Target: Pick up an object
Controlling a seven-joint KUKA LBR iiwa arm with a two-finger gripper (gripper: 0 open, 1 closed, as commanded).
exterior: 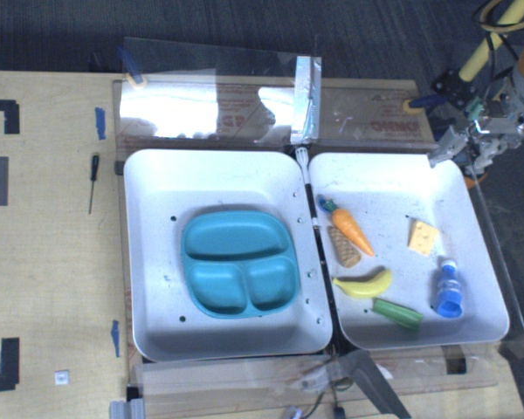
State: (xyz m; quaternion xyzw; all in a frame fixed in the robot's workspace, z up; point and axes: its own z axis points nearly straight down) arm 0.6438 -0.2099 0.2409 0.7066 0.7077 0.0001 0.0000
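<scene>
The right bin (393, 175) holds several toy items. An orange carrot (349, 228) lies near its left wall, with a brown waffle-like piece (344, 249) just below it. A yellow banana (364, 284) and a green cucumber (396, 312) lie toward the front. A yellow cheese wedge (424, 236) sits mid-right, and a blue bottle (448, 291) lies below it. My gripper (476, 145) hovers at the bin's far right corner, above the rim and apart from every item.
The left bin (148, 234) holds a blue divided plate (238, 262). A clear plastic wall (244, 103) with a metal post (306, 99) stands behind both bins. Yellow and blue cabling (498, 24) hangs at the upper right.
</scene>
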